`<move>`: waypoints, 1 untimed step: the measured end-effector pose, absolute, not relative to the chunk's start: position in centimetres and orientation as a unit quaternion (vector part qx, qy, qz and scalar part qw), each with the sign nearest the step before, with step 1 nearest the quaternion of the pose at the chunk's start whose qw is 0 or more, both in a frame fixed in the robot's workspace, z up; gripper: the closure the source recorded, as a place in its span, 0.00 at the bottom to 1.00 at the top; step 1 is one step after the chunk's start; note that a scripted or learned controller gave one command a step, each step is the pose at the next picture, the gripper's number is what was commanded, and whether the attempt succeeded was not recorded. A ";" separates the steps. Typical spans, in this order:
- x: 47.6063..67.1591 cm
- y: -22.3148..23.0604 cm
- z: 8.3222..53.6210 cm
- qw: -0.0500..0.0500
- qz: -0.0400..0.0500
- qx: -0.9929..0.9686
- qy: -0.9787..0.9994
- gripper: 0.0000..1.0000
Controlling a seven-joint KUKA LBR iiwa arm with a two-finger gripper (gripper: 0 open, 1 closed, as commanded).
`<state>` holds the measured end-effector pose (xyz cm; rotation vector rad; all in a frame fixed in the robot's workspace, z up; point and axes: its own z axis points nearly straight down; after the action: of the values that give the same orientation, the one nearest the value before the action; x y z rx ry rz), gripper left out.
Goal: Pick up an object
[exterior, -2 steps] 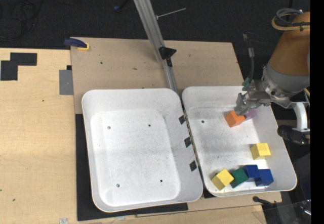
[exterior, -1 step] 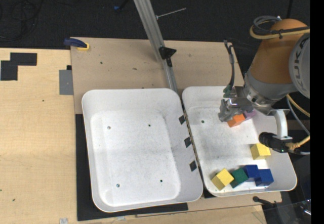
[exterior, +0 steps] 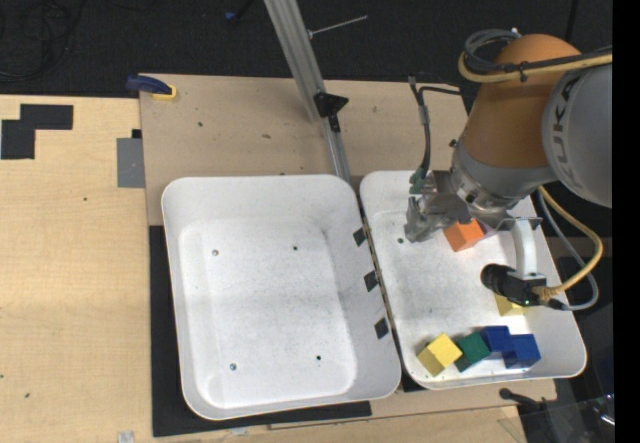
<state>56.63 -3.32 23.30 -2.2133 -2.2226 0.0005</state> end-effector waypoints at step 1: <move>55.5 1.3 22.2 0.003 0.001 -0.706 -0.709 1.00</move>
<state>55.49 1.34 22.23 -2.2130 -2.2219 0.0033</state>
